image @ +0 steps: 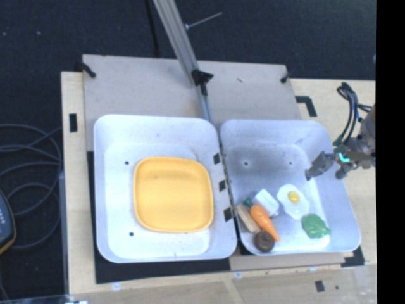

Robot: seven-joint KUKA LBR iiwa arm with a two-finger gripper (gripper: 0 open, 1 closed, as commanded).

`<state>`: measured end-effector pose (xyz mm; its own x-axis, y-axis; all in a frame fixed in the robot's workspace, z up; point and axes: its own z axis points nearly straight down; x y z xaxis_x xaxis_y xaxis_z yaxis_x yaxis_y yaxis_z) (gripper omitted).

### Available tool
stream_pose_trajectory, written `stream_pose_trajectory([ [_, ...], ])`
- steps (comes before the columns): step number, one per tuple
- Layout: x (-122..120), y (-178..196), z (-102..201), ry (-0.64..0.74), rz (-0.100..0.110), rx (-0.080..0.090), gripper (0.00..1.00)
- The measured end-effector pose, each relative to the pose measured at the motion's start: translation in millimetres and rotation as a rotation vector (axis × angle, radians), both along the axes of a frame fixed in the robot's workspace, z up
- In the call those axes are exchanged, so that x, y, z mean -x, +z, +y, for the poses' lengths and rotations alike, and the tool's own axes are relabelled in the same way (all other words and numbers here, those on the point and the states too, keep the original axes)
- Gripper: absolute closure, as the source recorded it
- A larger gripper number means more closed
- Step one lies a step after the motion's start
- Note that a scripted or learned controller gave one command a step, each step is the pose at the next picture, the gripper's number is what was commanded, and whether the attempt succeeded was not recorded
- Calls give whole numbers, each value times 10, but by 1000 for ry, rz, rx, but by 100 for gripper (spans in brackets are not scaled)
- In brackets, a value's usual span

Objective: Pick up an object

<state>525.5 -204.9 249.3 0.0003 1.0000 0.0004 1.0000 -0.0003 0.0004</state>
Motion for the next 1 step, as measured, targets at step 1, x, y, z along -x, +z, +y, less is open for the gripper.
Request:
stream_pose_trajectory([
  [1, 0, -1, 0, 0, 0, 0, 0],
])
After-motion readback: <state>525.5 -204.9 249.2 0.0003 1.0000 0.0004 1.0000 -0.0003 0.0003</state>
